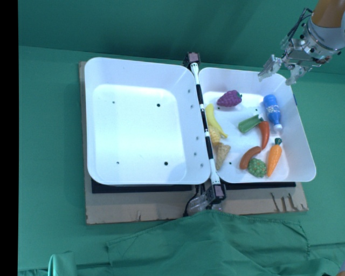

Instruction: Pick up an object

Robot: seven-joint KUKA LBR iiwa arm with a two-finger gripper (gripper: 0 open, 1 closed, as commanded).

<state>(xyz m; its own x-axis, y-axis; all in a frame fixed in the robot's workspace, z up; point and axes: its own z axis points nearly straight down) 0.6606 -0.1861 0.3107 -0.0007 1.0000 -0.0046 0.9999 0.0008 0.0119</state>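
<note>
- Over the far right corner of the right bin (305,161), I see my gripper (281,71) hanging with its two metal fingers spread apart and nothing between them.
- Below it, the toys lie scattered in that bin, all smooth moulded plastic: a blue bottle (273,111) with a white cap and a pale label whose writing I cannot read, lying nearest the gripper by the right wall.
- A knobbly purple grape bunch (229,98) sits at the far middle of the bin, apart from the rest.
- A green pepper-like piece (249,123) touches a red chilli (263,134) just left of the bottle.
- An orange carrot (274,156) with a green top lies near the right wall, beside a bumpy green vegetable (257,167) and a reddish sausage (249,157).
- A yellow banana (213,121) and a ridged tan cone (221,153) lie along the left wall, by the seam between bins.
- The left bin (137,70) is glossy white with rounded corners and a few small dark holes in its floor.
- A white rod with black clamps (205,129) runs along the seam.
- Both bins rest on a brown cardboard sheet (135,207) over a green cloth (48,161), which bunches into folds at the near edge.
- My arm's grey wrist shows its orange band (330,12) at the far right.
</note>
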